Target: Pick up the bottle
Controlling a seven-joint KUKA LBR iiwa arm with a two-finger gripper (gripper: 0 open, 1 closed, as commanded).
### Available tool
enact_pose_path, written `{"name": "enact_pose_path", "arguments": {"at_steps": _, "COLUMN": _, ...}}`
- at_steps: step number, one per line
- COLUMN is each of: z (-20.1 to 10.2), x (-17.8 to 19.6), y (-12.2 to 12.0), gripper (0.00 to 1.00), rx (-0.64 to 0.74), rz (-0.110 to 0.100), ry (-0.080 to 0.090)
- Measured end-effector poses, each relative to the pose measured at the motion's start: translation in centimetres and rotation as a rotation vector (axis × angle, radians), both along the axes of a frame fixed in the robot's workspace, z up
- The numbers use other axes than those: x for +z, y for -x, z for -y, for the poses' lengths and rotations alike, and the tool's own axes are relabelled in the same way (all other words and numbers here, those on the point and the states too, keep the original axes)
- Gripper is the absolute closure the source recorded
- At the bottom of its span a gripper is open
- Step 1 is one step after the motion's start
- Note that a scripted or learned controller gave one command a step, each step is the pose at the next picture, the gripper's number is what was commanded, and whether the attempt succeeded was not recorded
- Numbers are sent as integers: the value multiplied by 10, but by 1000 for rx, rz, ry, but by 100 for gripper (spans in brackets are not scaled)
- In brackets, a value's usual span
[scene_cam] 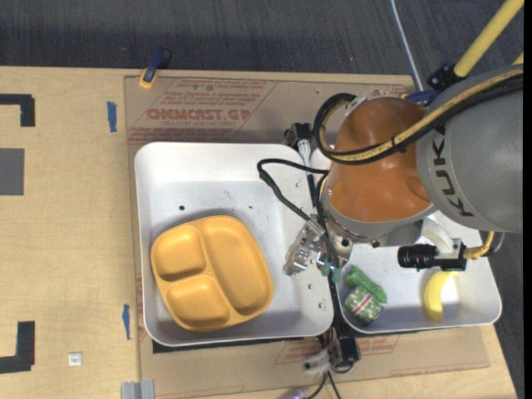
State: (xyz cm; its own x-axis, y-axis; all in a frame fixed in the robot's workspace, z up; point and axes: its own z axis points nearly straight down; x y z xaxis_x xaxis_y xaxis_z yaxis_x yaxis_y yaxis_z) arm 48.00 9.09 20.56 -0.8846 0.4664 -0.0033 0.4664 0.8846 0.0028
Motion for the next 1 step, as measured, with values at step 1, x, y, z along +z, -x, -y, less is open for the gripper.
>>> {"name": "enact_pose_path", "arguments": {"at_steps": 1, "z": 18, "x": -21, "y": 1, "gripper": 100, "rx": 322, "rz": -4, "ry": 1}}
